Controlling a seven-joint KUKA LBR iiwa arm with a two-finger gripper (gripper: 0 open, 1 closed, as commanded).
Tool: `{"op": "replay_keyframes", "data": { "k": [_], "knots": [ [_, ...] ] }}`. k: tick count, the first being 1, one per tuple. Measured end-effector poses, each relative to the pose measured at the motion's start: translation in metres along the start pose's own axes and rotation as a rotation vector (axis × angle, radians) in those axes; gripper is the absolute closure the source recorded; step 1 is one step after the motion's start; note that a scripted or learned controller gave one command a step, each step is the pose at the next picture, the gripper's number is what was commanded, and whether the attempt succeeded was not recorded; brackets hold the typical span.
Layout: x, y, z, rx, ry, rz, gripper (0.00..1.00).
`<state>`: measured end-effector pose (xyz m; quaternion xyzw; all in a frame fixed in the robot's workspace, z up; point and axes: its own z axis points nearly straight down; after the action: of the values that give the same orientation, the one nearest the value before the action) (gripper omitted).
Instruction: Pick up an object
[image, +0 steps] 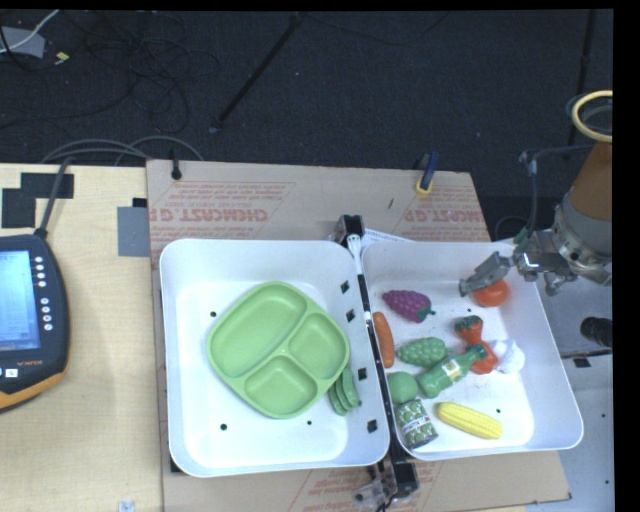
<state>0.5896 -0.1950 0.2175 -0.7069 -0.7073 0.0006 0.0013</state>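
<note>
In the camera view, the gripper (492, 278) sits over the upper right part of the right bin (560, 420), and its fingers (484, 274) look spread apart, grasping nothing. An orange-red toy (491, 293) lies directly beneath them, apparently resting on the bin floor and partly hidden by the fingers. Whether the fingers touch it cannot be told.

That toy seems the likeliest target, and it looks small and rounded, so the fingers may squeeze it sideways and let it roll toward the bin wall. Closing too high would pinch air.

The other toys crowd the lower middle of the same bin: a purple grape bunch (407, 303), a green bumpy piece (422, 351), a green bottle (447, 373), a yellow corn cob (470, 421) and an orange carrot (384, 339) along the divider. A reach there risks nudging neighbours or catching two at once.

The left bin (190, 420) holds a green divided plate (278, 349), too flat and wide for an easy pinch.
</note>
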Motion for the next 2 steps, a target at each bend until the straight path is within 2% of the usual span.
{"op": "replay_keyframes", "data": {
  "k": [1,2],
  "knots": [
    [0.050,-0.063,0.055,0.010,0.005,0.002,0.00],
    [0.046,-0.060,0.042,0.003,0.002,0.005,1.00]
  ]
}}
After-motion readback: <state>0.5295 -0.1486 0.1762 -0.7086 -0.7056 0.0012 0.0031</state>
